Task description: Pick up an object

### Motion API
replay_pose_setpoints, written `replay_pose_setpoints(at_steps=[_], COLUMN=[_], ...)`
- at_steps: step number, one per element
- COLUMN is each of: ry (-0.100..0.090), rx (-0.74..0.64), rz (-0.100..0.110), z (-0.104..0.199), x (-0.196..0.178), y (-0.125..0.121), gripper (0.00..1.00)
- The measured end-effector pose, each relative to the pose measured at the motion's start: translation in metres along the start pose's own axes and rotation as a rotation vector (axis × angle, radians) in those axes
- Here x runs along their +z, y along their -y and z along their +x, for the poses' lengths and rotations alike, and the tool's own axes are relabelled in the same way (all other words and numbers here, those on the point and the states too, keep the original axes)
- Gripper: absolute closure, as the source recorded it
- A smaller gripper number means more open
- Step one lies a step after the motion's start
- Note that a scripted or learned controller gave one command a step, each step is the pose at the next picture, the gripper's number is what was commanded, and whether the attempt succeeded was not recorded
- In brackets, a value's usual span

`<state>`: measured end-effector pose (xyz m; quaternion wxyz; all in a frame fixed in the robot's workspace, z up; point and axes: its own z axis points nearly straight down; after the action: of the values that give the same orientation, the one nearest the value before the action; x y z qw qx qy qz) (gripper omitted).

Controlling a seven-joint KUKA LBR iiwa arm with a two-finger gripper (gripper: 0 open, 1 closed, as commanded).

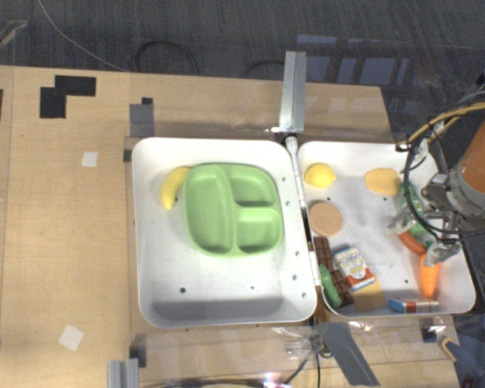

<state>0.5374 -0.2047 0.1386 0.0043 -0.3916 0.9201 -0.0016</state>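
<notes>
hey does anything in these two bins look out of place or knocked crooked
One thing: the green divided plate in the left bin sits skewed to the bin's walls, and it covers part of a banana at its left edge. Nothing looks spilled or broken.

I see two white bins (158,297) on a pale wood bench (56,241) marked with black squares (65,94). In the left bin I note a light green tray (230,208) and a yellow banana (174,186). In the right bin I note a yellow lemon (319,175), an orange-yellow disc (381,181), a tan disc (326,217), an orange carrot (429,280), a blue-and-white carton (353,267) and a blue-and-red marker (412,305). The arm (478,162) is orange with grey below.
</notes>
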Motion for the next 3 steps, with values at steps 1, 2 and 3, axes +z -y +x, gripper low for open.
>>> replay_pose_setpoints(at_steps=[1, 2, 3], ry=[0.007, 0.007, 0.003], rx=[-0.065, -0.032, 0.014], rz=[0.01, 0.013, 0.006], z=[0.0204, 0.0283, 0.0282], x=[0.0474, 0.0471, 0.0475], y=[-0.0236, -0.03, -0.0292], gripper=[0.0, 0.0, 0.0])
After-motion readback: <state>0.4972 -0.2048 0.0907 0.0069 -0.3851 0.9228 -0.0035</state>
